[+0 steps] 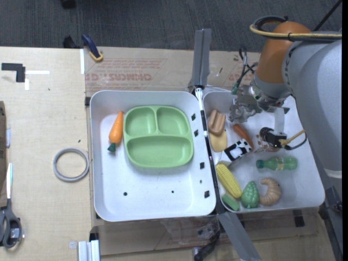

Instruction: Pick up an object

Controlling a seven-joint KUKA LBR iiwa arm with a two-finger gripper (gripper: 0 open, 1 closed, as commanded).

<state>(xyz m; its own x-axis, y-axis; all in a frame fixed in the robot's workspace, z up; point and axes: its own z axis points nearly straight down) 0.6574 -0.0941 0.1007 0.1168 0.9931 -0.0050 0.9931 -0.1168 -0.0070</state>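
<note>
A slanted overhead view shows a bench with two shallow white bins side by side. The left bin holds a green divided plate with a toy carrot lying just beside its left edge. The right bin is crowded with toy food: a bread roll at the top left with a pale yellow piece touching it below, a small orange sausage, a black-and-white carton, a corn cob, a green bumpy fruit, a croissant and a green bottle lying on its side. The grey arm with its orange band reaches in from the right, and the gripper hangs low over the upper part of the right bin, near the bread roll and just above the sausage. Cables and the wrist crowd the fingers, so whether they are spread or closed cannot be told, and nothing can be seen held. The nearest candidates to pick up are the sausage and the bread roll. Both look like light, hollow plastic toys, stiff and rather smooth, so they may slip or roll if pinched off centre. The sausage is slim, so a grasp across its narrow middle seems best; the roll is broader and would need a wider opening across its short side. Neighbouring toys lie close, leaving little room for the fingers to slide down. Outside the bins, a roll of tape and scissors rest on the bench at left.
</note>
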